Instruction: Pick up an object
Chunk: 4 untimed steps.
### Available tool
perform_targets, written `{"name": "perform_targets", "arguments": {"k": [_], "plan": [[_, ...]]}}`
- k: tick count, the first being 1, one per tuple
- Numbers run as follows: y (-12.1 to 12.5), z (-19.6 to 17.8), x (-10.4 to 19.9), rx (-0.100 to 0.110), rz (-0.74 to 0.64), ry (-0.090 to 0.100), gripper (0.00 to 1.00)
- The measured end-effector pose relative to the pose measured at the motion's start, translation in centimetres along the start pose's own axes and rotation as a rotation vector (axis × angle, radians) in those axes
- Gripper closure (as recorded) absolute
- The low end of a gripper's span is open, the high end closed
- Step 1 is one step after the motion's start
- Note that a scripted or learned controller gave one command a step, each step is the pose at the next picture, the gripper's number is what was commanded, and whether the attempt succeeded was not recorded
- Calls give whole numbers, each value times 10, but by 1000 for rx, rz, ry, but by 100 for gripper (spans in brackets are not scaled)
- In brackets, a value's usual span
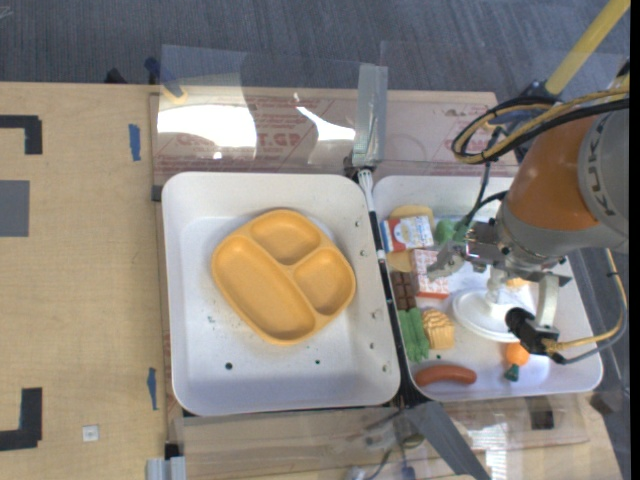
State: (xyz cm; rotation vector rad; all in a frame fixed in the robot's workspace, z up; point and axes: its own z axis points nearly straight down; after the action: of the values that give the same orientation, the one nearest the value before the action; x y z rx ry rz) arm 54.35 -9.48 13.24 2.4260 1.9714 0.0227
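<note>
Reaching in from the right, the grey arm (565, 183) with its orange band hangs over the right bin (580, 373), its gripper (497, 290) low above a white round dish (484, 316) near the bin's middle. Whether anything sits between the jaws cannot be told, as the wrist hides them. Toy food crowds this bin: a red sausage (446, 374) lies near the front wall, long axis running left to right; a green corn-like piece (413, 333) and a yellow ridged piece (438, 329) lie side by side just left of the dish; a small carrot (515, 357) lies front right. A red-and-white packet (412, 232) lies towards the back. In the left bin (190, 368) rests a yellow three-compartment plate (283, 274), set diagonally.
</note>
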Motion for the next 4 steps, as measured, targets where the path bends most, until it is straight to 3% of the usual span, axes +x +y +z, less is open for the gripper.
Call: {"name": "perform_targets", "arguments": {"k": [1, 2, 3, 4], "plan": [[53, 40, 9, 9, -74, 2, 0], [56, 27, 10, -2, -73, 4, 100], [56, 28, 10, -1, -73, 4, 0], [86, 39, 7, 4, -112, 3, 0]]}}
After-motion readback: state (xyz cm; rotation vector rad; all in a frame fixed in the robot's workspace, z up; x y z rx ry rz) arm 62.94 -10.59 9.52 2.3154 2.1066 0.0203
